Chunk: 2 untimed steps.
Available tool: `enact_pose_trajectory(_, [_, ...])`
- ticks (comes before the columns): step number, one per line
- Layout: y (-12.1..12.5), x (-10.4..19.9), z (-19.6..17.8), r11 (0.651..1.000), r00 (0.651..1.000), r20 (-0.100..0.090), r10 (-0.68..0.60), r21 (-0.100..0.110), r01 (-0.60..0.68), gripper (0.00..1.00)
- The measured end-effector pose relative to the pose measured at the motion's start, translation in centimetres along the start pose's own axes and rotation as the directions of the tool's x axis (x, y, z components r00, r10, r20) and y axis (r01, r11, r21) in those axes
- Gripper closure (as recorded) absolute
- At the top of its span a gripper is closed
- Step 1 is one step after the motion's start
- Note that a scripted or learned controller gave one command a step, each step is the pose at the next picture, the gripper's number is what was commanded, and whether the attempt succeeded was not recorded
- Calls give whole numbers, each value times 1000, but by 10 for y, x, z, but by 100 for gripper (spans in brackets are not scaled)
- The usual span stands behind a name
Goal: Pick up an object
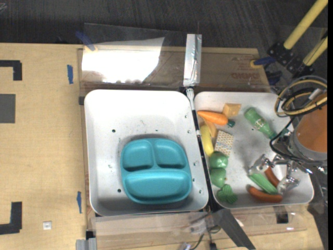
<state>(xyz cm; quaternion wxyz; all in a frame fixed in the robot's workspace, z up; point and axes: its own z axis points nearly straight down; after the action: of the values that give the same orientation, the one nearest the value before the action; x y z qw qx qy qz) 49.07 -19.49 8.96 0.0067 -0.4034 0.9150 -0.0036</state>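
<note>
My gripper (pixel 274 173) hangs low over the front right corner of the right bin (pixel 244 152). Its two metal fingers are spread apart, one at the left (pixel 258 165) and one at the right (pixel 290 181). Between and under them lie a green pod-shaped toy (pixel 258 181) and a reddish-brown sausage-like piece (pixel 272 177). A red sausage (pixel 264 194) lies just in front of them. I cannot see that the fingers grip either piece.
The right bin also holds a carrot (pixel 213 117), a banana (pixel 207 138), a green bottle (pixel 259 122), a tan block (pixel 231 109), a patterned cracker (pixel 223 141), green peppers (pixel 218 168) and broccoli (pixel 227 194). A teal divided plate (pixel 154 170) lies in the left bin (pixel 104 139).
</note>
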Motion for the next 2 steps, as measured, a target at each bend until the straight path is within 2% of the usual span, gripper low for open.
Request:
enact_pose_trajectory(1, [-62, -57, 2, 956, 956, 0, -292, -5, 292, 0])
enact_pose_trajectory(2, [-88, -156, 2, 970, 970, 1, -243, -3, 243, 0])
